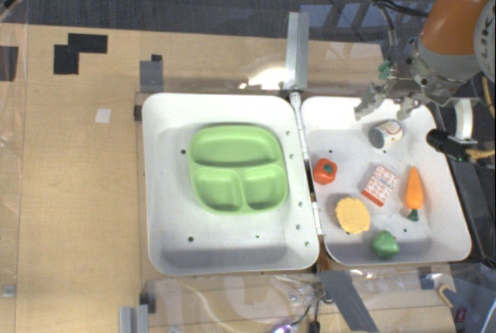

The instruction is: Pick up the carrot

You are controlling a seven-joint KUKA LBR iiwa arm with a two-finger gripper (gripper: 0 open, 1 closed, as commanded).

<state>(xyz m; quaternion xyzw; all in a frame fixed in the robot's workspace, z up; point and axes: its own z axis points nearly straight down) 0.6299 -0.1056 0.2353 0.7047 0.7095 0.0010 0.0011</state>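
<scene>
**Arm over the right bin, carrot lying loose**

Pale wooden bench top (70,192) carries two shallow white bins side by side, with a dark carpeted floor beyond it. In the left bin (167,246) sits a green divided plate (236,169). In the right bin (449,242) lie several small things: a red tomato (325,171) near the left wall, a yellow round disc (352,214), a green vegetable (385,245) near the front edge, a small red-and-white box (380,185) and a grey-and-white can (384,134) on its side toward the back.

The carrot (415,190) lies near the right side of that bin, orange end toward the back, green top toward the front, just right of the box and touching nothing else.

The gripper (391,99) hangs over the back of the right bin, close above the can and well apart from the carrot. Its fingers are spread, with nothing between them.
</scene>
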